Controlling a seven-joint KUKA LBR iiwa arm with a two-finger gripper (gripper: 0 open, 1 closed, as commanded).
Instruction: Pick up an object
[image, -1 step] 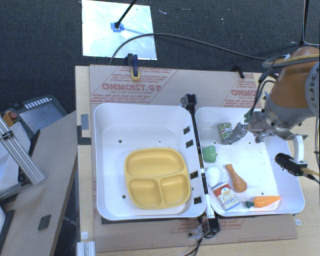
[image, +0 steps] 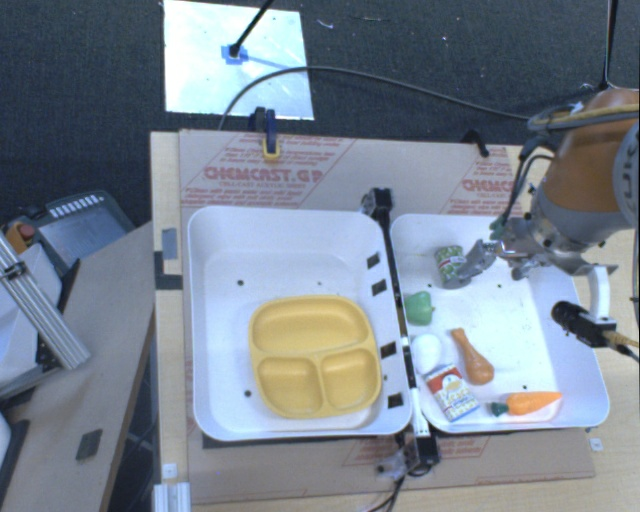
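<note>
The right bin (image: 570, 330) holds several small objects. A green can (image: 447, 262) lies near its back left. My gripper (image: 472, 264) reaches in from the right and sits right against the can's right side, low over the bin floor. Further forward lie a green pepper (image: 419, 307), a white egg-shaped piece (image: 427, 350), an orange-brown drumstick shape (image: 472, 358), a red and white carton (image: 452, 392) and a carrot (image: 530, 403). The grey arm with its orange band (image: 590, 170) hangs over the bin's back right corner.
The left bin (image: 220, 260) holds a yellow divided plate (image: 315, 355). A black-clipped divider (image: 390, 300) runs between the bins. A black part (image: 580, 322) sticks out over the right bin's right side. Cables cross the dark floor behind the bench.
</note>
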